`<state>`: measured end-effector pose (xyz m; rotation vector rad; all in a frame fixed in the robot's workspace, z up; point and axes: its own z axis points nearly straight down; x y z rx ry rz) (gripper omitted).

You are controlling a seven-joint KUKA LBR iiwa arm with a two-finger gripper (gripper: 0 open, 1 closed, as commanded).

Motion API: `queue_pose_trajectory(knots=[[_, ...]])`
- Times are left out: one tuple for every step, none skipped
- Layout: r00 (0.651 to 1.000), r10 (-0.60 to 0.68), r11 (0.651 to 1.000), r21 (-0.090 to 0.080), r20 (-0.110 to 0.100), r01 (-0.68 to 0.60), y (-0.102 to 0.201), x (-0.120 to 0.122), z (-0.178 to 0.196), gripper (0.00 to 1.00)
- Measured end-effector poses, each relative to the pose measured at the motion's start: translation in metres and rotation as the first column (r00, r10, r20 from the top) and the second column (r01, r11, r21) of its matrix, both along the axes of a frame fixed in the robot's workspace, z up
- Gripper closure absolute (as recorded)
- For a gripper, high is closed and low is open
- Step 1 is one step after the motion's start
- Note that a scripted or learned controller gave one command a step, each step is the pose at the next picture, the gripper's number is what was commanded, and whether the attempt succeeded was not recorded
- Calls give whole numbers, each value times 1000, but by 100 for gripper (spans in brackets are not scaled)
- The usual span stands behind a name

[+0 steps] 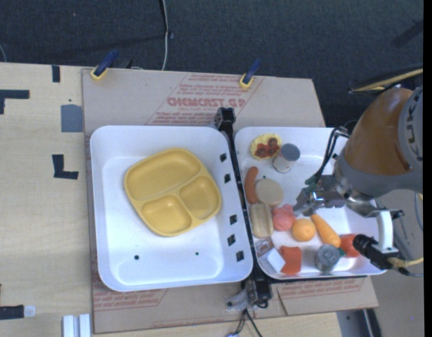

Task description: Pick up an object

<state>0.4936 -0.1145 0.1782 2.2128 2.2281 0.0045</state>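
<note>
The right bin (310,137) holds several toy foods. Among them are a yellow dish of red berries (265,146), a grey can (287,156), a sausage (251,183), a beige bun (269,191) and a bread loaf (260,220). There are also a pink piece (283,219), an orange (303,230), a carrot (325,229), a red pepper (291,260) and a grey lump (327,258). My gripper (308,203) hangs low in this bin, just above the pink piece and the orange, right of the bun. I see nothing held in it.
A yellow divided plate (172,192) lies in the left bin (110,258). A black divider (233,188) runs between the bins. The arm's orange band (377,142) looms over the right bin's right side. A red piece (349,244) lies by the right rim.
</note>
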Motion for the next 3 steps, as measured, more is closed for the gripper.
queue_pose_trajectory(knots=[[1000, -6, 1000, 0, -5, 6, -3, -1, -4, 0], [1000, -5, 1000, 2, -4, 5, 1, 28, -96, 0], [1000, -4, 1000, 3, 4, 4, 1, 30, -78, 100]])
